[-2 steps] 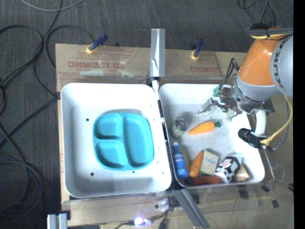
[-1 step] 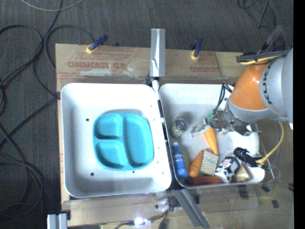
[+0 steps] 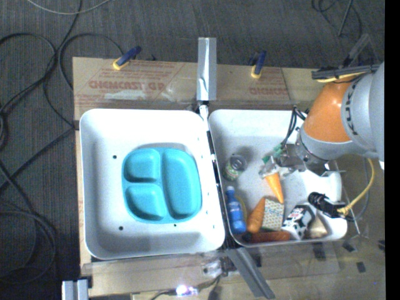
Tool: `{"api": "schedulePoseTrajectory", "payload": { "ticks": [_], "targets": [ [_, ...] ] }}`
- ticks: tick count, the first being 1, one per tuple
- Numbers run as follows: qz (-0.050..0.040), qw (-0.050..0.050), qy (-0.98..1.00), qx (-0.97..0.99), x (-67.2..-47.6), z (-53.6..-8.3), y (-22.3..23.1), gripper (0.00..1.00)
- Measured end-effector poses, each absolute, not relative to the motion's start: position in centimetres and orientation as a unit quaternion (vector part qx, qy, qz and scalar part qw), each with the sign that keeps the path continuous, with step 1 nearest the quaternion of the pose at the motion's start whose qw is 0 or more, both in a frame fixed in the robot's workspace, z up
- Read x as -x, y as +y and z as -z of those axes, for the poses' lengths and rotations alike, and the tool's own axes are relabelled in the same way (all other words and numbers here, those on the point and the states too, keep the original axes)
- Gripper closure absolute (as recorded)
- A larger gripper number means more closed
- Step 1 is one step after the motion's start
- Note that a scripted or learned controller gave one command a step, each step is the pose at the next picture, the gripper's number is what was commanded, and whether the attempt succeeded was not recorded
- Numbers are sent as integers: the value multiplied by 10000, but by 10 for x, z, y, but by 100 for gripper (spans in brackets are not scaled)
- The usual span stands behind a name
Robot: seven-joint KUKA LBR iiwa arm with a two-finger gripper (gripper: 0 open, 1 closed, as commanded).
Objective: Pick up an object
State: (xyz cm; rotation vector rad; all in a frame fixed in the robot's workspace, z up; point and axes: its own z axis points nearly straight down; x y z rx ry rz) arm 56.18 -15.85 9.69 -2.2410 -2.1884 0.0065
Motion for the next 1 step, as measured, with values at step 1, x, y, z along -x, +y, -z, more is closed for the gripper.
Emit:
{"api": "schedulePoseTrajectory", "payload": {
  "ticks": [1],
  "targets": [
    [-27,18,-6813,7320,-567,-201,-132,100]
  ]
}}
